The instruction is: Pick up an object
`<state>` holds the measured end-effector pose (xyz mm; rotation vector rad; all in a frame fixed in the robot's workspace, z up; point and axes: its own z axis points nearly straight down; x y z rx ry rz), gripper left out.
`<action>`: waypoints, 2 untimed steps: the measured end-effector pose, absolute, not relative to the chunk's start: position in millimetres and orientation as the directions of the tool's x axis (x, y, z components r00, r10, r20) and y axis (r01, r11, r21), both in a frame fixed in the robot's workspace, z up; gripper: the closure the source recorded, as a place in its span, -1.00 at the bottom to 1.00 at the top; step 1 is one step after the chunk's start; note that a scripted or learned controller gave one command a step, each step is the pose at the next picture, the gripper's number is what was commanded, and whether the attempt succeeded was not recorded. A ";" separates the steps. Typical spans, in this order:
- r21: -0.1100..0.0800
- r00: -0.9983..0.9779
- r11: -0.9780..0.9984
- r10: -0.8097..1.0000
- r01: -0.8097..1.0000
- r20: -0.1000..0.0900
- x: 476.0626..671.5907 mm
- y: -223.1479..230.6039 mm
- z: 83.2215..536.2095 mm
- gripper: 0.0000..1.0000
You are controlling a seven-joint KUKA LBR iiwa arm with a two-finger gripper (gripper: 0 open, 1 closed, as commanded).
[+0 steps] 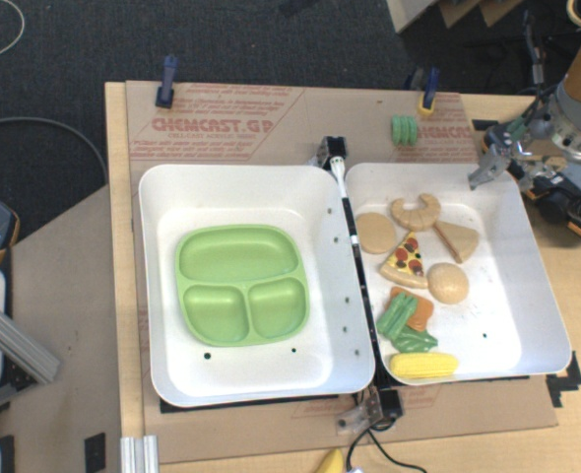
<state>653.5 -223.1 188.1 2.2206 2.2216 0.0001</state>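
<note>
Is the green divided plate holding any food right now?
Empty. The green three-compartment plastic plate in the left white bin shows bare green in all its sections.

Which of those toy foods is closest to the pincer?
The curled pretzel-like piece, at the pile's far end toward the pincer; the yellow corn lies farthest.

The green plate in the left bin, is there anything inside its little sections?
No, all three sections of the green plate look bare. The plate sits in the left bin. Whatever lies under the plate is covered. The toy food, like the pizza slice and corn, lies in the right bin.
</note>
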 end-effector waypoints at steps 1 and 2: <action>-0.003 -0.005 0.005 1.000 1.000 0.005 613.6 -151.1 82.0 -1.00; 0.006 -0.007 0.007 1.000 1.000 0.001 669.6 -100.5 85.9 -1.00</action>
